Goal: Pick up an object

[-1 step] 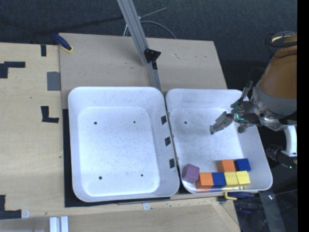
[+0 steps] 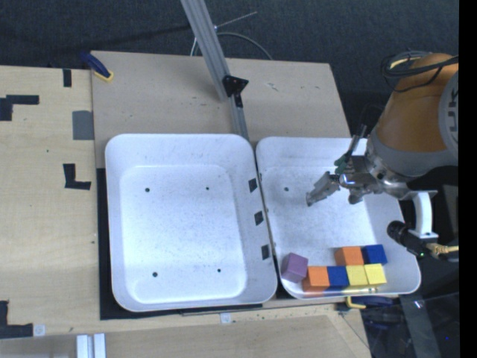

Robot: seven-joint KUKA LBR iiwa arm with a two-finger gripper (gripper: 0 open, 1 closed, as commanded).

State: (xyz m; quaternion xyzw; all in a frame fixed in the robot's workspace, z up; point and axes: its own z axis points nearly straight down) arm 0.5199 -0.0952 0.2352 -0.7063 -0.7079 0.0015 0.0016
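The task is at its start, as far as the view shows: nothing is lifted and no block sits between the fingers of the end effector [image 2: 322, 193]. The arm [image 2: 414, 114] reaches in from the right over the right bin [image 2: 298, 151], its orange band above the wrist, and the end effector hangs over the bare middle of that bin's floor, pointing toward the bin's left side. Whether its fingers are spread or pressed together cannot be told here; the tip reads as one dark grey mass with nothing clamped in it. The things to pick from lie clustered along the near edge of the right bin, well apart from the end effector: a purple block [image 2: 295, 265] at the left of the group, then an orange block [image 2: 318, 276], a blue block [image 2: 337, 275], and a yellow block [image 2: 366, 275] in a row, with a second orange block [image 2: 348, 256] and a second blue block [image 2: 374, 253] just behind them, touching or nearly so. The left bin [image 2: 179, 222] holds none of the blocks. What is left is nearly all of the job: moving toward the near edge, coming down on one block, closing on it and raising it. The purple block, standing slightly off from the row, looks the easiest to take cleanly; the packed row offers little room for fingers.
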